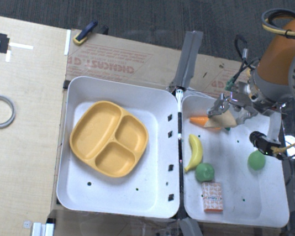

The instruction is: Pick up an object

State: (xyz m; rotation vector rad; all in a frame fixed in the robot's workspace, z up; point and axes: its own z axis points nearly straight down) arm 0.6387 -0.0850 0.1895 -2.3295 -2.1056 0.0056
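Gripper (pixel 225 108) low over carrot (pixel 198 120) in right bin (pixel 265 215); I cannot tell its opening. Grasp step; next needs closing, then lift.

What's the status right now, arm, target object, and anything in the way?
Gripper low over right bin's far end, above carrot. Nothing visibly held. Banana and green balls close by.

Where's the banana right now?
The banana lies in the right bin, near its left wall, just below the carrot and touching or nearly touching the green ball at its lower end.
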